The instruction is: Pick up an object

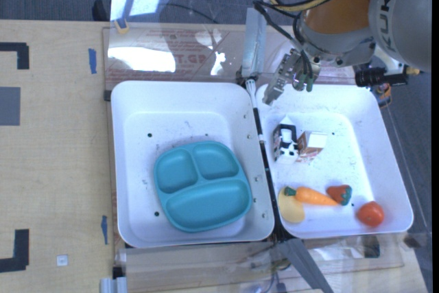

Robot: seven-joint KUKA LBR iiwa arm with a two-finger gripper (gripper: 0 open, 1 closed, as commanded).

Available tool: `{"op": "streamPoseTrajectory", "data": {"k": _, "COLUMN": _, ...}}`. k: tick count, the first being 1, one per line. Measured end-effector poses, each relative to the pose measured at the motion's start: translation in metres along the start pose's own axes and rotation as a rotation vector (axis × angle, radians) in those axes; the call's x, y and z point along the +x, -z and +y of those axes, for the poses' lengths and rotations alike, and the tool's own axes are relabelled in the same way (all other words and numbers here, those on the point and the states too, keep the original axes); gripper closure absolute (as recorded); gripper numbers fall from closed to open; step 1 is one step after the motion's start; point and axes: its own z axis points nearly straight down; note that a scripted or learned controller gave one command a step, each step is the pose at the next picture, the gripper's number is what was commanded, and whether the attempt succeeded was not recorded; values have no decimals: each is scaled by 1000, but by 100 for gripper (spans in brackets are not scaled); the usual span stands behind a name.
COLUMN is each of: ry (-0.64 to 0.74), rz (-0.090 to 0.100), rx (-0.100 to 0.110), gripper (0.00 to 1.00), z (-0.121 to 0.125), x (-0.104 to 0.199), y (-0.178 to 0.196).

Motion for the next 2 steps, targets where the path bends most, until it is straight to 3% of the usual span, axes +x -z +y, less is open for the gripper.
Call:
{"op": "streamPoseTrajectory", "data": {"k": 1, "ry": 48, "rz": -4, "rx": -2, "gripper": 100, "z": 37, "x": 6, "y": -9}}
{"op": "streamPoseTrajectory", "data": {"k": 2, "ry": 234, "rz": 1, "rx": -1, "gripper": 100, "z": 98, "x": 61, "y": -24}}
